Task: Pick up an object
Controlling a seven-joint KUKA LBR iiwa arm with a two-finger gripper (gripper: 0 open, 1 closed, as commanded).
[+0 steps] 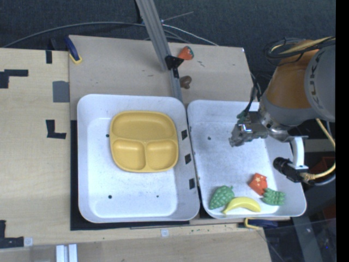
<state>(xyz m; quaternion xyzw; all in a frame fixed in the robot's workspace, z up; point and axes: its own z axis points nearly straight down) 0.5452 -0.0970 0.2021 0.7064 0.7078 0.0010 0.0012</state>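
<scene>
My gripper (238, 138) hangs over the upper middle of the right bin (218, 162), its dark fingers pointing down and to the left; nothing shows between them. Along that bin's front edge lie a green grape bunch (221, 196), a yellow banana (242, 204), a red strawberry-like toy (258, 182) and a small green leafy piece (274, 197). These objects sit well below and to the right of the gripper. A yellow divided plate (144, 141) rests in the left bin (92, 162).
A grey metal pole (155, 26) slants across the bench behind the bins. A small orange item (186, 52) and a brown one (185, 82) sit near the pole's base. Cables (313, 173) loop at the right by the arm.
</scene>
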